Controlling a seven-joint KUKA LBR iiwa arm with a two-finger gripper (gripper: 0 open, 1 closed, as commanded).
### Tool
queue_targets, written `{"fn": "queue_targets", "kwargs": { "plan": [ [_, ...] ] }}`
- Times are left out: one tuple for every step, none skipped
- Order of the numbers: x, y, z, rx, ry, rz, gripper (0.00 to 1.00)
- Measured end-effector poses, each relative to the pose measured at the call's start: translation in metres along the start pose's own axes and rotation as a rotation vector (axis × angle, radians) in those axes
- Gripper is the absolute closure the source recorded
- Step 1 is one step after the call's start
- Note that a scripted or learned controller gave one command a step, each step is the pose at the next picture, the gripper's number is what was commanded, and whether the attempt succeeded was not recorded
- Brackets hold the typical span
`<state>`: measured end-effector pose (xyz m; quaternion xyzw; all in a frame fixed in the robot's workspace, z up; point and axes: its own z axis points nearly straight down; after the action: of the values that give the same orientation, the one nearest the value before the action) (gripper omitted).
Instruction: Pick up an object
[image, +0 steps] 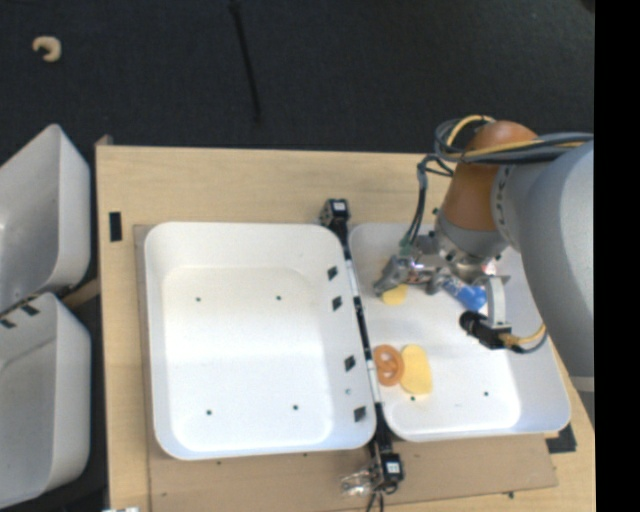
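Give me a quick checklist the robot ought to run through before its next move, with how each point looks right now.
1. Gripper is over the right bin: ok.
2. A target lies close: a small yellow piece sits just under the gripper: ok.
3. Piece is between the fingers: cannot tell.
4. Other objects are out of the way: the orange ring and yellow block lie apart, nearer the bin's front: ok.
5. Blue object by the wrist is free of the arm: cannot tell.
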<state>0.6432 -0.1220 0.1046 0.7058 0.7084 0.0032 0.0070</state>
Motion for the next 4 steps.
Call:
{"fn": "queue_targets", "kwargs": {
  "plan": [
    [0.015,0.041,0.002,0.059,-0.001,0.012,0.0],
    [0.011,0.039,-0.007,0.065,-0.002,0.014,1.0],
    [0.018,0.034,-0.01,0.05,-0.003,0.012,1.0],
    [0.019,0.034,-0.013,0.049,-0.003,0.01,0.0]
  ]
}}
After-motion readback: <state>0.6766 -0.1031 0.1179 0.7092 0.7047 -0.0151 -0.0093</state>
